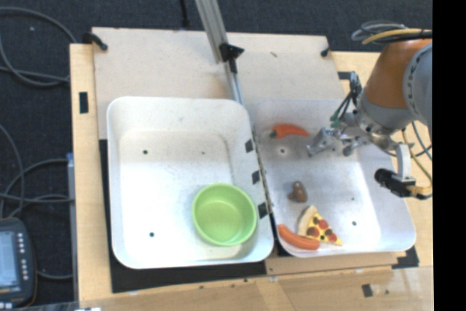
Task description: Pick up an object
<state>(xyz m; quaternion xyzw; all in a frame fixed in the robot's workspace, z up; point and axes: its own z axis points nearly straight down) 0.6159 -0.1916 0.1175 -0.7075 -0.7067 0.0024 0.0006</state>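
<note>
Across the frame's middle, two white bins, left bin (pixel 145 135) with a green bowl (pixel 224 213) lower right, right bin (pixel 378 222) under my gripper (pixel 320 143), jaws' state I cannot tell, pizza slice (pixel 317 225), red sausage (pixel 297 237), orange carrot (pixel 290 130) beside me, brown lump (pixel 298 191) mid-bin.

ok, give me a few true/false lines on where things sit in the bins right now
1. The green bowl sits in the left bin. True.
2. The pizza slice lies in the left bin. False: it lies in the right bin, near the front edge.
3. The pincer hangs over the right bin, near the orange piece. True.
4. The brown lump is inside the bowl. False: it sits on the right bin's floor, apart from the bowl.
5. A sausage lies beside the pizza slice. True.
6. The arm reaches in from the left. False: it comes from the right.
</note>
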